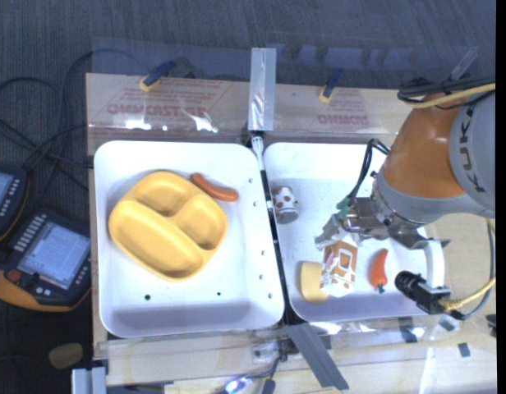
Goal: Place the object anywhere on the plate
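While the arm (434,158) bends over the right bin (319,175), its pincer (345,230) possibly touches the snack packet (338,268); grip unclear.

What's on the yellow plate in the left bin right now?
A sausage lies along the back rim of the yellow plate, partly off its edge. The plate's compartments hold nothing else that I can see. Whatever sits under the plate is covered.

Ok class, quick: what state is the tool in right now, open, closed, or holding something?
Tool: cannot be told. It sits low in the right bin, over the orange-and-white packet.
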Robot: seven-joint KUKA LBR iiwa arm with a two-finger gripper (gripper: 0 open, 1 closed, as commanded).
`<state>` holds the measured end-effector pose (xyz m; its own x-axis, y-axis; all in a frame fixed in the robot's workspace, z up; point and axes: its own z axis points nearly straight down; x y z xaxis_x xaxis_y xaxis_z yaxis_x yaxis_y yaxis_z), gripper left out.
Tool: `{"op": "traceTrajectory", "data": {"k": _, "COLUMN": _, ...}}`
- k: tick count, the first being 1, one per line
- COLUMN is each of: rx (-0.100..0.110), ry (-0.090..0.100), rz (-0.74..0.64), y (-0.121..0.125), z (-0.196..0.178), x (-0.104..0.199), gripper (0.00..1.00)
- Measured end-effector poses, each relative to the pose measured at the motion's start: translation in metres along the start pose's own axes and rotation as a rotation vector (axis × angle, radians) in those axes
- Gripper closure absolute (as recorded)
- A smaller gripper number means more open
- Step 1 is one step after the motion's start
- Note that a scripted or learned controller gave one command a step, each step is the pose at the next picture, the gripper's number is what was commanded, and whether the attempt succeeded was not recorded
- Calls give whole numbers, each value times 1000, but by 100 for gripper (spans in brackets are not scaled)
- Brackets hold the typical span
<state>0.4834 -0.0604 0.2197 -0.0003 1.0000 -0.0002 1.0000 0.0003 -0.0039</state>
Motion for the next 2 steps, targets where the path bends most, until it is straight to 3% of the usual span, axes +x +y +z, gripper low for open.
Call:
{"op": "traceTrajectory", "data": {"k": 1, "rx": 1, "ry": -1, "rz": -2, "y": 0, "z": 8, "x": 61, "gripper": 100}}
{"op": "traceTrajectory", "data": {"k": 2, "rx": 2, "ry": -1, "rz": -3, "y": 27, "z": 17, "x": 119, "gripper": 100}}
